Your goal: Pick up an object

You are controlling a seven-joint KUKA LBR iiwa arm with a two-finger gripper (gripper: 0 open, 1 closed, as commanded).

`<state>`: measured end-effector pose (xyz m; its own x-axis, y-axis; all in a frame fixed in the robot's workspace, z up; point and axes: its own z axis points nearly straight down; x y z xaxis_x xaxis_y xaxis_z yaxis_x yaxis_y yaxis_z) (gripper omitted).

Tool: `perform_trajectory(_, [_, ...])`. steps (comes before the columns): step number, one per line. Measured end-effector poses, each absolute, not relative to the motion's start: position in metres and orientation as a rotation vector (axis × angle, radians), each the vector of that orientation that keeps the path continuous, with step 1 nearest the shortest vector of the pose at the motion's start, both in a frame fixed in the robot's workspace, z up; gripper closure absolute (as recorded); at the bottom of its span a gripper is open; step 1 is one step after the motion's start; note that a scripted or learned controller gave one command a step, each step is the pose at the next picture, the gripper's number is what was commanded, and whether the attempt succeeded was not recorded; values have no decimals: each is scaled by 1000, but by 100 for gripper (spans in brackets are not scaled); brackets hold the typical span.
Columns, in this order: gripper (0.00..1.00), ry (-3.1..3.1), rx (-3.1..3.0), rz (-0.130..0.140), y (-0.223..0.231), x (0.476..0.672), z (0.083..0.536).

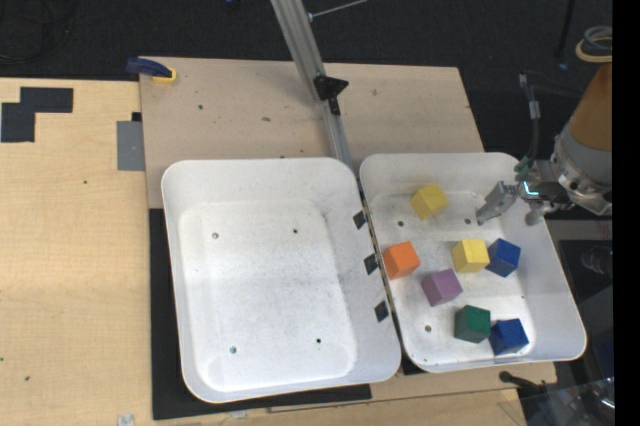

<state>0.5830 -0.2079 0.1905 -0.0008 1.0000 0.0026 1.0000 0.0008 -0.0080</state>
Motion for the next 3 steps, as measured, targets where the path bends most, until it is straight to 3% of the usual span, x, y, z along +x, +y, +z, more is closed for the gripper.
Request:
perform_trajectory(1, [0,-2222,-2216,3,-208,584,193])
perform_trajectory(3, [0,-2220,-2223,-4,-206,586,91])
